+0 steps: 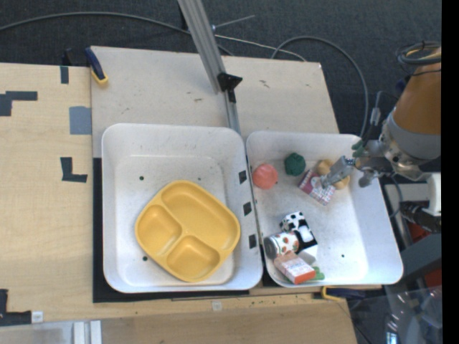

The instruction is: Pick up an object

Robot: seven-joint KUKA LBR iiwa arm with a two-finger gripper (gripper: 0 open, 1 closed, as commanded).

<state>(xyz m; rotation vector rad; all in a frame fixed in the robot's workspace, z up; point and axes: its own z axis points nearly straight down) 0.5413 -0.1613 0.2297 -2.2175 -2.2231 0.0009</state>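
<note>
The gripper [336, 175] hangs low over the upper right part of the right bin [373, 264], its grey fingers reaching in from the arm at the right edge. Whether it is open or closed cannot be told from this angle; nothing is clearly seen between its tips.

Just under and beside it lie a small pink-and-white packet [314, 187] and a tan lump [326, 168], the two touching or nearly so. A green ball [295, 164] sits near them to the left, and a pink ball [265, 176] lies close to the bin's left wall. Lower down, a black-and-white cow toy [298, 228], a small can [281, 245] and an orange-and-white box [297, 269] are bunched together. The left bin [122, 149] holds a yellow divided tray [188, 229].

The likely target is the packet or the tan lump. To do it well, the arm should settle on one of them, centre over it so the neighbour is not pinched too, descend straight, close firmly, then lift slowly. The flat packet may slip; the lump looks easier to grasp.

The packet, can and box carry printing, but none of it is readable at this size.
</note>
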